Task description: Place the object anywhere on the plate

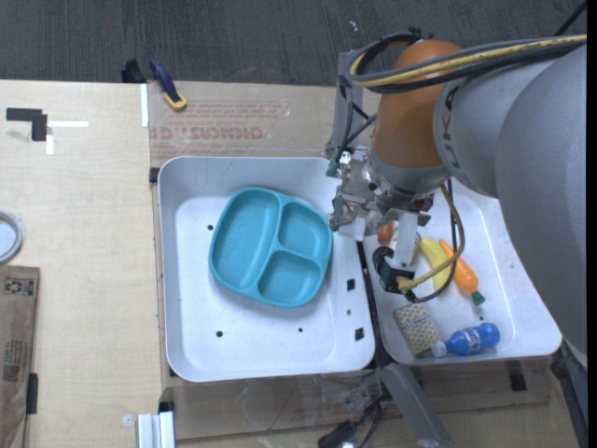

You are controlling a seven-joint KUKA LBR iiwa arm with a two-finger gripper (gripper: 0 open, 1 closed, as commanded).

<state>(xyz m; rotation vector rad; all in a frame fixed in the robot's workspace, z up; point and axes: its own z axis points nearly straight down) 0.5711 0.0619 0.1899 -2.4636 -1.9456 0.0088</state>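
White bin [187,278], glossy three-compartment plate [270,246]

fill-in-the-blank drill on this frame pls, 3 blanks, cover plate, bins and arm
1. The blue plate has ___ compartments.
2. The plate lies in the ___ bin as the camera sees it.
3. The toy carrot and the blue bottle lie in the ___ bin, below the gripper.

Missing words: three; left; right
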